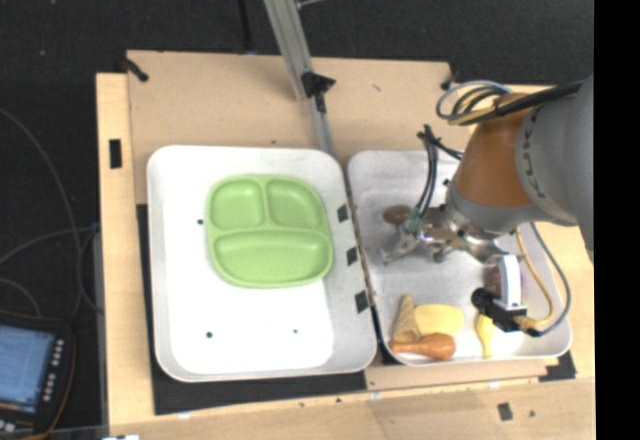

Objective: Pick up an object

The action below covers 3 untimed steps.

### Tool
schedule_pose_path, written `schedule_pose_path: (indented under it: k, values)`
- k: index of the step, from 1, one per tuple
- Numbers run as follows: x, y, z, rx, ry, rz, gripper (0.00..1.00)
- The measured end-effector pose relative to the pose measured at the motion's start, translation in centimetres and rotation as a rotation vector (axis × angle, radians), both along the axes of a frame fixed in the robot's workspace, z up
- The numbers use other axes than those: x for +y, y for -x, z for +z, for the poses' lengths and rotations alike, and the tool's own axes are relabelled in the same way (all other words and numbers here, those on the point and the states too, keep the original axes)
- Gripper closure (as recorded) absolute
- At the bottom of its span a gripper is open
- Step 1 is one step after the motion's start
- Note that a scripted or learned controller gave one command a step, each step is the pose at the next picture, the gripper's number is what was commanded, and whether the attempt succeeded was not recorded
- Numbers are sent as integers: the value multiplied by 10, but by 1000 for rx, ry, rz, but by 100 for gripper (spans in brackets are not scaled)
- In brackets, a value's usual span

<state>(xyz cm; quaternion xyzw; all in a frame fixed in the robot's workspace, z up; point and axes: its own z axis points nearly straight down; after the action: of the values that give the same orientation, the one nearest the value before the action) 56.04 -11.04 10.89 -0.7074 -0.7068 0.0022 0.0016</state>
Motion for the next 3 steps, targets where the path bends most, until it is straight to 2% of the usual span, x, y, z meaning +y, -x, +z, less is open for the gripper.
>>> schedule_pose_path:
  k: [1, 2, 3]
  values:
    - [-1, 0, -9, -4, 0, -1, 0]
    - [-2, -1, 3, -8, 0, -5, 100]
    - [-7, 5, 62, -12, 1, -3, 100]
